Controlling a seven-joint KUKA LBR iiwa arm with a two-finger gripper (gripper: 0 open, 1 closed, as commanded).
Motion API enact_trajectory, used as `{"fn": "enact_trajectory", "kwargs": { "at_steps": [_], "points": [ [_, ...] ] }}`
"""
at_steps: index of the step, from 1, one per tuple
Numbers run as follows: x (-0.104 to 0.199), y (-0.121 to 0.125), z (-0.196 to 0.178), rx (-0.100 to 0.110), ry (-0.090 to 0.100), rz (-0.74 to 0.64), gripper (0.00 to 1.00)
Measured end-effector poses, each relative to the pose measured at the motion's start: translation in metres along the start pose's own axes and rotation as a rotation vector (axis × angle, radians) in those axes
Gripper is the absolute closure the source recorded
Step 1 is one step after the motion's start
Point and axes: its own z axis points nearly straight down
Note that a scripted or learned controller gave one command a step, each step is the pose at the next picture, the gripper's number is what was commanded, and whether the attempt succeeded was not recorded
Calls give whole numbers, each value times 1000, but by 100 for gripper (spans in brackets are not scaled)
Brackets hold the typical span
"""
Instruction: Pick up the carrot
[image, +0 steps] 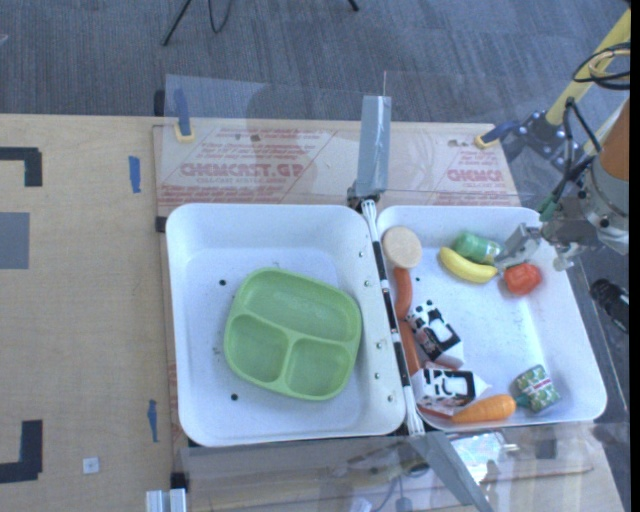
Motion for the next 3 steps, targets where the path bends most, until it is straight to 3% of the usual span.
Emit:
{"fn": "enact_trajectory", "kwargs": {
  "at_steps": [1, 2, 3],
  "points": [
    [-55, -37, 156, 3, 8, 129, 0],
    [-42, -80, 169, -8, 1, 284, 0],
    [-61, -82, 141, -3, 1, -8, 0]
  ]
}}
